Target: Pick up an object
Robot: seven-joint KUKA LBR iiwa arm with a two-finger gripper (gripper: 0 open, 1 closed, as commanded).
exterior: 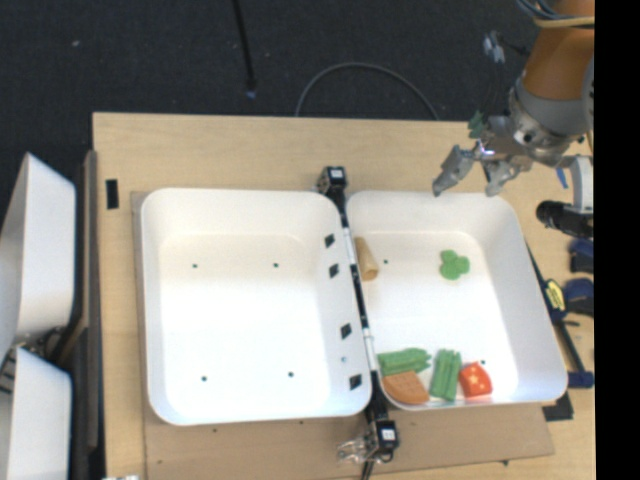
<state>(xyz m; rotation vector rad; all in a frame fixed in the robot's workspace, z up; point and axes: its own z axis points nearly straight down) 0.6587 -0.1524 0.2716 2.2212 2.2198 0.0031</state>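
Camera view, catalogued left to right. Left bin (240,303): white, shallow, nothing in it but small dark dots on its floor. Divider (347,298): a rail with black clips where the two bins meet, with a black clamp at its 12 o'clock end and a metal clip at its 6 o'clock end. Right bin (440,230): white, holding every candidate object. Tan cylinder (366,259): lying against the divider at the bin's 9 o'clock. Green clump (454,264): alone on open floor toward 2 o'clock, well apart from the rest. Cluster at 6 o'clock: an orange wedge (405,389) under a green leafy piece (404,360), a green ridged piece (445,374) just beside them, and a red piece (476,380) touching that. Gripper (468,171): at 12 to 1 o'clock above the right bin's far rim, fingers spread apart and holding nothing, carried on the grey arm with its orange band (553,63). Judgement: the step in hand is the approach. The green clump looks the easiest target, being nearest and isolated; a descent centred over it with the fingers straddling it should serve. Hazards: the far rim beneath the gripper, the crowded cluster where fingers could catch two items, and the cylinder hard against the divider. Blue-handled tools (578,258) lie on the bench at 3 o'clock.
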